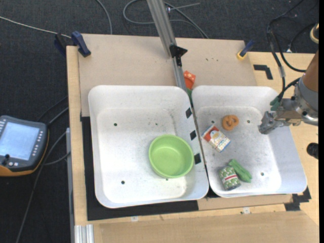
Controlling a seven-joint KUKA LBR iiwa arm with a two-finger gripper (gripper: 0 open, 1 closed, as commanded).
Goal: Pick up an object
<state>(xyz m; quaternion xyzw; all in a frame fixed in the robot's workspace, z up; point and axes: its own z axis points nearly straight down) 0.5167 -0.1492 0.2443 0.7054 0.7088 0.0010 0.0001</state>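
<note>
The right bin (283,156) holds three small things: an orange pretzel-shaped toy (230,121) near the back, a red and white packet (216,138) by the divider, and a green and white object (234,174) at the front. My gripper (267,125) hangs over the right bin's back right part, to the right of the orange toy and apart from it. A green bowl (171,156) rests in the left bin (116,135), near its right side.
A slanted metal pole (162,24) rises from the board behind the bins, with a small orange item (189,78) at its foot. Blue and yellow clamps sit at the board's back corners. A handheld pendant (20,145) lies off the bench at left.
</note>
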